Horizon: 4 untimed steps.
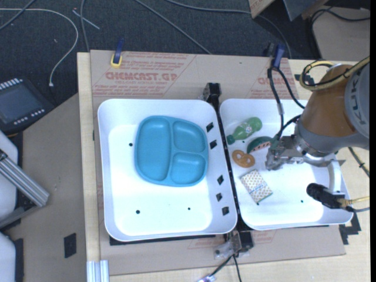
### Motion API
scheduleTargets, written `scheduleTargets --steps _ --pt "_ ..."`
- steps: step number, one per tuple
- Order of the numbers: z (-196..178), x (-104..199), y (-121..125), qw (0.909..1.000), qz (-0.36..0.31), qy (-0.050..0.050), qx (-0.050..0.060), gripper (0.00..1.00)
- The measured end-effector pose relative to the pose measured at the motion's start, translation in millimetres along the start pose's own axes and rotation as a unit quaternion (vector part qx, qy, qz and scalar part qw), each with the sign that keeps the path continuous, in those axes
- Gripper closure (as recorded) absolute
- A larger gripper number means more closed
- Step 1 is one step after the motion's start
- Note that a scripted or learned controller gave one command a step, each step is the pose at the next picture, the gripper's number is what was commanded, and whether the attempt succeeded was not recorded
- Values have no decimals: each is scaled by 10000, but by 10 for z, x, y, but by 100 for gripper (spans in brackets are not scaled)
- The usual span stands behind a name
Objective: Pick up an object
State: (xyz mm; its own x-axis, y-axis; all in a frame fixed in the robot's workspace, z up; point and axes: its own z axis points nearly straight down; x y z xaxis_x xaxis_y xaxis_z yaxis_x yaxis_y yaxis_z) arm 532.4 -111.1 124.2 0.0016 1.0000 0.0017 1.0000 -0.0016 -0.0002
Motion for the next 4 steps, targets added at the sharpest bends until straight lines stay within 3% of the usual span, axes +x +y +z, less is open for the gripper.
scheduleTargets --steps 1,3,4 --pt "-535 -11 118 10000 -13 -14 -32 100" --pt "-1496 -103 89 10000 -13 -13 -21 100" --pt "-1490 345 212 10000 -29 -7 -12 100"
